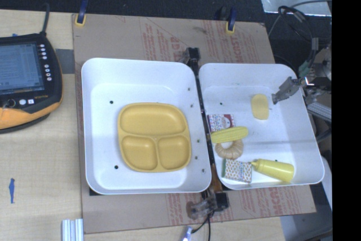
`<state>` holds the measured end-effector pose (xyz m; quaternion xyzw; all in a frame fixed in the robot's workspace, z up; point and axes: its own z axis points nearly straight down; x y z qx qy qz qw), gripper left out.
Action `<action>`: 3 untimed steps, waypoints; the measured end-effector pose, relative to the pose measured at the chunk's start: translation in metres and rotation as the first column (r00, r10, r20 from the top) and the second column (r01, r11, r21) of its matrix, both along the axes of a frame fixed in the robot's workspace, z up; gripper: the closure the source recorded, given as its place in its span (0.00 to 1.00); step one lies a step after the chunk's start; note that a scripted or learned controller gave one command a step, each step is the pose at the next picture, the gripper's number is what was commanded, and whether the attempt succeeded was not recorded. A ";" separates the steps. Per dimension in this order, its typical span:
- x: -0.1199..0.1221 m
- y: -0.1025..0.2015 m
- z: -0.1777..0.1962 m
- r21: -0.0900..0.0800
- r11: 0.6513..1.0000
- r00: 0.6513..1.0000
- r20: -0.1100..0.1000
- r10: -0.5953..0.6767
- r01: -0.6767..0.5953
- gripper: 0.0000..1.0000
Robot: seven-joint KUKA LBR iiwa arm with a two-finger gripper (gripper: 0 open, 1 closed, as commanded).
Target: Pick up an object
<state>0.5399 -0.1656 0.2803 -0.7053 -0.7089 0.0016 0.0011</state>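
We see the end effector (pixel 280 94) beside the small yellow piece (pixel 260 106) in the right bin (pixel 293 138); its grip state we cannot tell

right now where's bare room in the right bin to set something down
Bare floor lies along the right bin's right side, beyond the yellow block, and its top-left corner. Crowded lower left: corn cob, ring, mustard bottle.

Grey metal end effector (pixel 284 90) with thin, dark-tipped fingers.
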 end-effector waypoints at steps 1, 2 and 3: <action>0.045 -0.013 -0.081 -0.001 1.000 1.000 -0.002 0.002 -0.002 0.00; 0.058 -0.016 -0.190 0.000 1.000 1.000 -0.003 0.001 -0.001 0.00; 0.081 -0.046 -0.119 0.000 1.000 1.000 0.003 -0.003 0.003 0.00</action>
